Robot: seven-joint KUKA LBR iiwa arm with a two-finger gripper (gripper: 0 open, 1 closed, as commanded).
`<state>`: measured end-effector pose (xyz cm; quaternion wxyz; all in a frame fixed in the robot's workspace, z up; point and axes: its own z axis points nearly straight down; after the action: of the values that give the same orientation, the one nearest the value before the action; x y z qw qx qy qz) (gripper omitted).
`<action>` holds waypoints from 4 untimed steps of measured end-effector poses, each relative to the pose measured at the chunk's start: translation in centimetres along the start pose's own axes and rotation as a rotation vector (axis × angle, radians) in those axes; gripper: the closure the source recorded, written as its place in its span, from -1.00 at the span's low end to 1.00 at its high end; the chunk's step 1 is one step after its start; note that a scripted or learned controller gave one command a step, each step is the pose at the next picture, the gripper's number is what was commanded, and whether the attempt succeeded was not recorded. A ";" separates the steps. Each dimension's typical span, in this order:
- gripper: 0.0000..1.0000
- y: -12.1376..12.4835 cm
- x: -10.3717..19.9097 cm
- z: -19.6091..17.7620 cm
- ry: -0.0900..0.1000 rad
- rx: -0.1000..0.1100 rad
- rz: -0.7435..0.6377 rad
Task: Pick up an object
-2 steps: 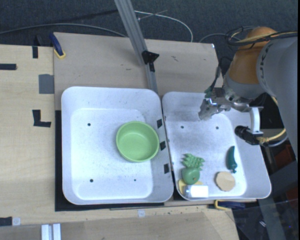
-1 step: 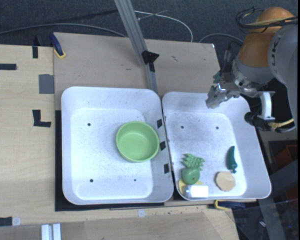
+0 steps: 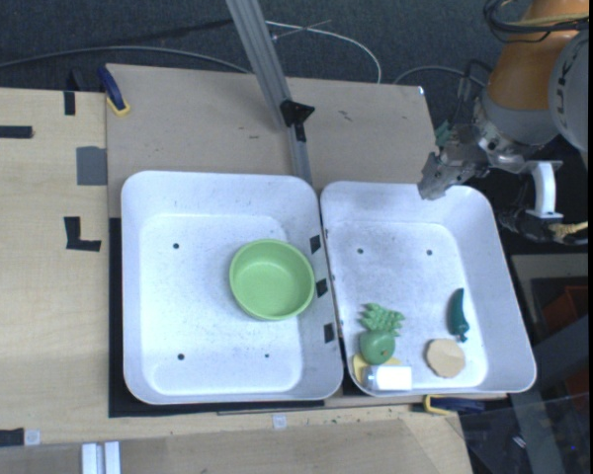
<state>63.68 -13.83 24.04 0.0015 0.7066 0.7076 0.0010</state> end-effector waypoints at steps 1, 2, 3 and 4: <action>1.00 -0.8 5.7 -0.7 0.003 0.004 -0.005; 1.00 -0.9 11.7 0.0 0.003 0.006 -0.006; 1.00 -2.6 16.8 1.6 0.002 0.008 -0.005; 1.00 -3.9 22.3 0.3 0.003 0.005 -0.006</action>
<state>59.78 8.48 23.72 -0.0012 0.7043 0.7099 0.0002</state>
